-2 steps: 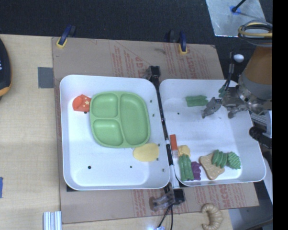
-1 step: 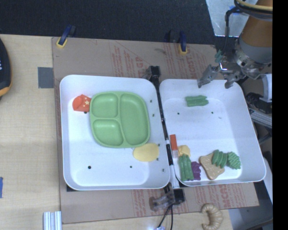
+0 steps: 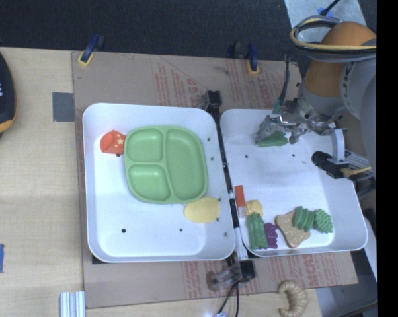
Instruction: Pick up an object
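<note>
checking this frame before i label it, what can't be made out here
- Hand, camera view: a green object sits at its tip in the right bin; too blurred to tell if it is gripped or what it is.
- Red item, left bin: partly tucked behind the green divided plate.
- Small toys in the right bin's near corner: crowded and overlapping, purple one too small to identify.
- Tan curled thing: near the bottom edge, unclear.
</note>
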Robot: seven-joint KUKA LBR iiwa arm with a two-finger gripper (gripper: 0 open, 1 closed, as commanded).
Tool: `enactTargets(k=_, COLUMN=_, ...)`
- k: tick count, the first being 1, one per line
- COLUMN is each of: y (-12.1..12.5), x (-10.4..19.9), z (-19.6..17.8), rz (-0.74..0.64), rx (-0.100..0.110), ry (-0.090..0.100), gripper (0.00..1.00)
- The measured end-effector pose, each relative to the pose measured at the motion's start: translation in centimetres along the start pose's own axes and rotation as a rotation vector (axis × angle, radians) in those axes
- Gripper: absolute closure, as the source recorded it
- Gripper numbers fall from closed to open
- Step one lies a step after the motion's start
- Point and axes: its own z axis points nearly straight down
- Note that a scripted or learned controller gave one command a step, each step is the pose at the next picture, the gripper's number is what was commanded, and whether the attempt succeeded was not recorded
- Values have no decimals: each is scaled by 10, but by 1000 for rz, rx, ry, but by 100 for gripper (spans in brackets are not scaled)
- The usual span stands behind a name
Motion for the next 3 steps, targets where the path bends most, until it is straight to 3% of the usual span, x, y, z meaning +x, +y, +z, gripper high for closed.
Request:
enactTargets(k=1, y=1, x=-1, z=-17, rz=-2, rx=-6, ry=-1, gripper=100)
enactTargets(k=2, y=1, x=-1, z=-17, rz=-2, rx=-5, ry=-1, gripper=0)
enactTargets(k=3, y=1, x=5, z=23, rz=1, rx=-3, ry=0, gripper=0)
